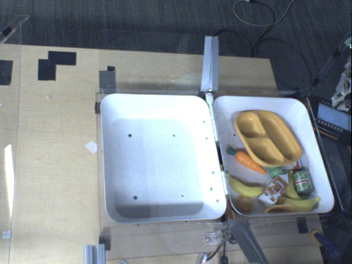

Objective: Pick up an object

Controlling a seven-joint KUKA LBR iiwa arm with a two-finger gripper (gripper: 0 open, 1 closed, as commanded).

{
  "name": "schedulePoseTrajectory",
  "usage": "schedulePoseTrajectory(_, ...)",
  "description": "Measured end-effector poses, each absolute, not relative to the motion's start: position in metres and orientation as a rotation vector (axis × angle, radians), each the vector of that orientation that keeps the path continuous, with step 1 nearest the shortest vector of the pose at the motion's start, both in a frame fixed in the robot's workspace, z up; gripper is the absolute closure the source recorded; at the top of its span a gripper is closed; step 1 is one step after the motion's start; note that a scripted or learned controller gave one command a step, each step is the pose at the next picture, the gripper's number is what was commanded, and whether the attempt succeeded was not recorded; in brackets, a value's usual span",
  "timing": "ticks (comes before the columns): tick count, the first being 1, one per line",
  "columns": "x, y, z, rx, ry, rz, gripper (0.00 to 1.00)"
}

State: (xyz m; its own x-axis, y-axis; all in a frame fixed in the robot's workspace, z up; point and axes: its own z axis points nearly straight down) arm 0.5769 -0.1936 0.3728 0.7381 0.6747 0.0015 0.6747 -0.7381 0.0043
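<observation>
Two bins side by side on bench (49, 164): left bin (113, 147), right bin (311, 120), touching along a shared edge. All items in right bin. Divided dish (268, 136) at far centre, tilted, running far-left to near-right. Carrot (248, 160) just left of dish's near end, touching it. Banana (244, 187) near the carrot, by bin's left wall. Carton (275, 189) right of banana. Can (302, 182) right of carton, near dish's near end. Second banana (300, 204) along near wall, nearer than can. Post (210, 65) stands beyond the bins' seam. Cable (258, 7) on floor, far right.
</observation>
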Motion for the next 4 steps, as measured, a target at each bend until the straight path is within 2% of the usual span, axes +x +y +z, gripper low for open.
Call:
schedulePoseTrajectory(1,0.586,-0.19,0.335,2.96,1.045,0.003,1.0)
schedulePoseTrajectory(4,0.591,-0.186,0.369,2.934,1.093,0.013,1.0)
